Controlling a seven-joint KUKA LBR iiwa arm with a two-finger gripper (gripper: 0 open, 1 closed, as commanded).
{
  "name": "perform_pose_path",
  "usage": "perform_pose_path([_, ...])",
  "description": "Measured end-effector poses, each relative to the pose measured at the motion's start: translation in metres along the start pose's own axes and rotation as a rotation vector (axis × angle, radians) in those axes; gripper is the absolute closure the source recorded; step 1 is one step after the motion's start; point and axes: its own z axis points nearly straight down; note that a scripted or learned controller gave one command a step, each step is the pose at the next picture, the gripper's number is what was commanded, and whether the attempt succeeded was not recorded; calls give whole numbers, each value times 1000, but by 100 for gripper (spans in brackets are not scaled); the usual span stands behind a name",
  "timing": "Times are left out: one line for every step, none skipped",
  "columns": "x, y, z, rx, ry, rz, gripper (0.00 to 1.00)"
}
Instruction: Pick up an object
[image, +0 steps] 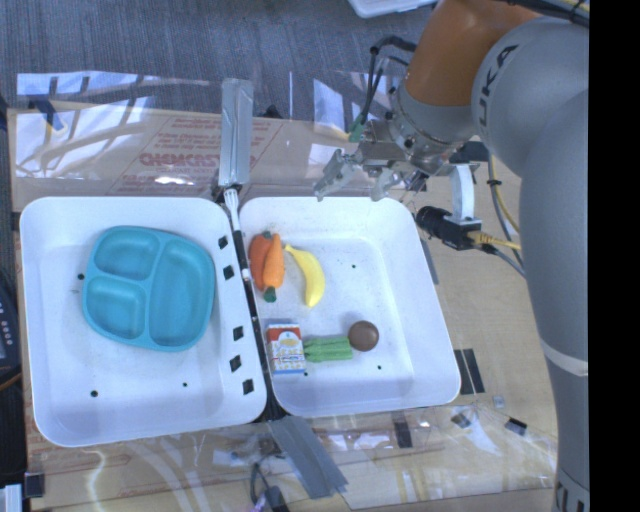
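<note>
Nearest the camera, along the front of the right bin (425, 375), a small orange-and-white carton (286, 348) lies touching the end of a green stick-shaped item (328, 349), and a brown ball (363, 335) sits at that item's other end. Farther back, close to the wall shared with the left bin (50, 400), a carrot (265, 262) lies just beside a banana (307, 274), the two nearly touching. The left bin holds a blue divided plate (150, 286). At the far rim of the right bin the gripper (362, 178) hangs above the edge, fingers spread apart with nothing between them. No object is picked yet; the step in hand looks like choosing a target and descending. The banana seems a fair choice: it has open floor on its right side, so a finger can drop there, though the carrot crowds the other side. The jaws should straddle its narrow width, not its length. The brown ball may roll if nudged.
</note>
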Motion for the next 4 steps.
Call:
perform_pose_path([20, -52, 100, 3, 0, 92, 0])
perform_pose_path([-23, -28, 198, -2, 0, 197, 0])
perform_pose_path([-22, -28, 189, 1, 0, 195, 100])
perform_pose_path([-64, 12, 80, -7, -1, 67, 100])
